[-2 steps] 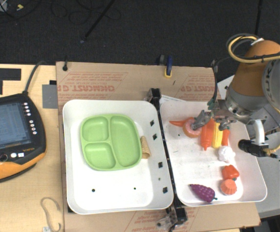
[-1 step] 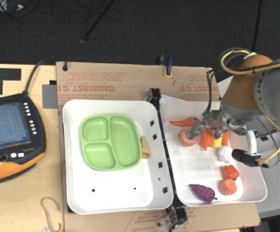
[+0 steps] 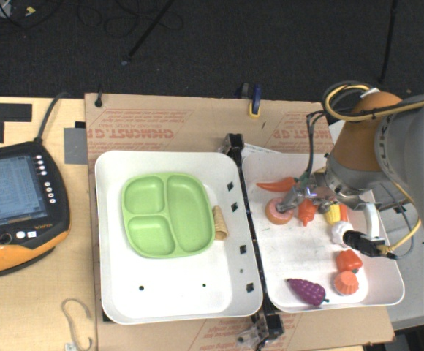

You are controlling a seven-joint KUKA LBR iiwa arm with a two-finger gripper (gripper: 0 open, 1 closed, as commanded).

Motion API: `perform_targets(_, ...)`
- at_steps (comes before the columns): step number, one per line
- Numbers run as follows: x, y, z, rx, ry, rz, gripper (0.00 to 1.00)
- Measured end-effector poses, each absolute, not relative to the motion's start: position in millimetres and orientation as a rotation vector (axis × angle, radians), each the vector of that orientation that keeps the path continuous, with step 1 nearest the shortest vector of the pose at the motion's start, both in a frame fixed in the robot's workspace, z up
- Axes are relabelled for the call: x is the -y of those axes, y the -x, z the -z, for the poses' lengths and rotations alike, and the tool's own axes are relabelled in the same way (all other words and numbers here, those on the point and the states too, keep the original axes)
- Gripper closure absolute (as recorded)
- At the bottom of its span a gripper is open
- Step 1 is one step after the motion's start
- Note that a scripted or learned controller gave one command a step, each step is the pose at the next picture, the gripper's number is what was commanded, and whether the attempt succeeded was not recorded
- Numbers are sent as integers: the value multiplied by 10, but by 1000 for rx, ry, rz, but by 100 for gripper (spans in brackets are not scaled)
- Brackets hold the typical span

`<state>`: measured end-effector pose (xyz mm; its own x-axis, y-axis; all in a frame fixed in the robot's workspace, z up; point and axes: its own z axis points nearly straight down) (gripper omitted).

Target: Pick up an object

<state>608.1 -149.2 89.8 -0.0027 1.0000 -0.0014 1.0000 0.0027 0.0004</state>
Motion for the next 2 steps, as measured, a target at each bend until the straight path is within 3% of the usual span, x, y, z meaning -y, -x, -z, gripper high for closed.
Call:
perform_targets(1,1486,-6092,-1021,-2223,-2222,-8,100)
perform_targets(2,1548,-6193,-1564,-2217,-2222,-2,100)
